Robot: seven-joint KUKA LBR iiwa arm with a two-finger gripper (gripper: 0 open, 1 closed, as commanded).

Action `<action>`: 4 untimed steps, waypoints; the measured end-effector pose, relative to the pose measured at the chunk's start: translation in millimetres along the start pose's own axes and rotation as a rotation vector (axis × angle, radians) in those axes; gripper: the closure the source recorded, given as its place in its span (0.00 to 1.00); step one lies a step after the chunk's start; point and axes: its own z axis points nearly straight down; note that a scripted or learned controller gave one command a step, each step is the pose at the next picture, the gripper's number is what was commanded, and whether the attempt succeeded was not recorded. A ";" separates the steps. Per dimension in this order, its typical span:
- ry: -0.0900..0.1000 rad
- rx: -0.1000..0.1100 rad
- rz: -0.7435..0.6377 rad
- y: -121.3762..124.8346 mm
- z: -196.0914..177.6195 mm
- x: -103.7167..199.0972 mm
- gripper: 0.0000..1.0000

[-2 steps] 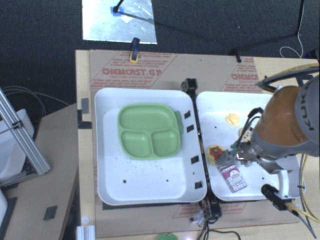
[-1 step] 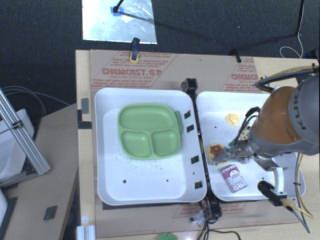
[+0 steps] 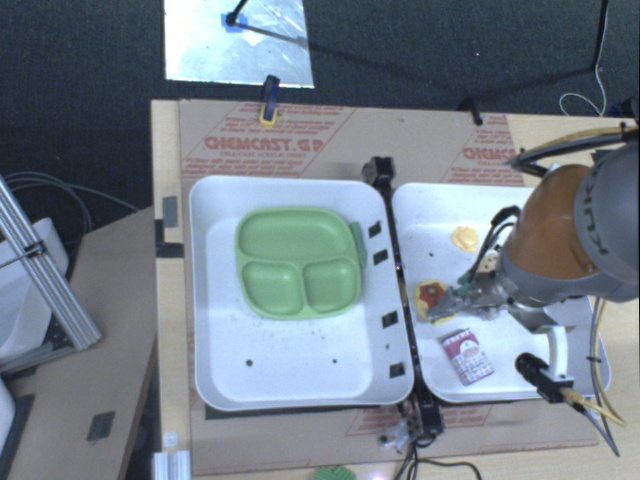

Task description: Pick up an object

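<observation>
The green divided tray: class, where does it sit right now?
The green divided tray lies in the left white bin, in its upper half, across the central divider from the gripper in the right white bin.

Two shallow white bins sit side by side on the counter [image 3: 300, 133]. The left bin [image 3: 215, 368] contains a green compartment tray [image 3: 298, 262], lying flat toward the far half. The right bin [image 3: 430, 218] contains a yellow piece [image 3: 464, 237] near its far side, a red and yellow item [image 3: 432, 295] near the left wall, and a small red and white packet [image 3: 467, 356] toward the near edge. The tool [image 3: 452, 308] is low over the right bin, just beside the red and yellow item; contact cannot be confirmed.
</observation>
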 end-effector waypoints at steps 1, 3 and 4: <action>-0.002 -0.003 -0.002 26.9 -0.3 13.6 0.00; 0.002 -0.002 0.000 48.0 -0.7 -14.5 0.00; -0.003 -0.001 -0.007 142.0 0.1 -13.1 0.00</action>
